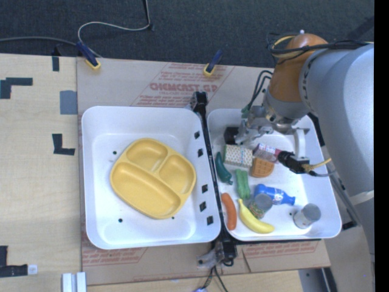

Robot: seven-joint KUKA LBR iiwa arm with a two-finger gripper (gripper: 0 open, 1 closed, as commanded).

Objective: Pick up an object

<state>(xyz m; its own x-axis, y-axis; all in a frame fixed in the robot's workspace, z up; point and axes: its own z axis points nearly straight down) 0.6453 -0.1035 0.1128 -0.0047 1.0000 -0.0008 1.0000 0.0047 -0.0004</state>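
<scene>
The right bin (322, 227) holds a heap of small things: a speckled beige block (238, 157), a brown basket-like piece (262, 168), a dark green pod (223, 168), a lighter green piece (243, 184), an orange sausage shape (229, 210), a banana (256, 222), a blue bottle (275, 195) and a grey cup (307, 215). My gripper (239, 136) hangs low over the back left of this bin, just behind the beige block. Nothing shows between its tips.
A yellow divided plate (153, 176) lies in the left bin (97, 224). A black divider with clips (204, 163) runs between the bins. The grey arm (346, 102) covers the right bin's far right corner. A cable and yellow clamps lie on the cardboard behind.
</scene>
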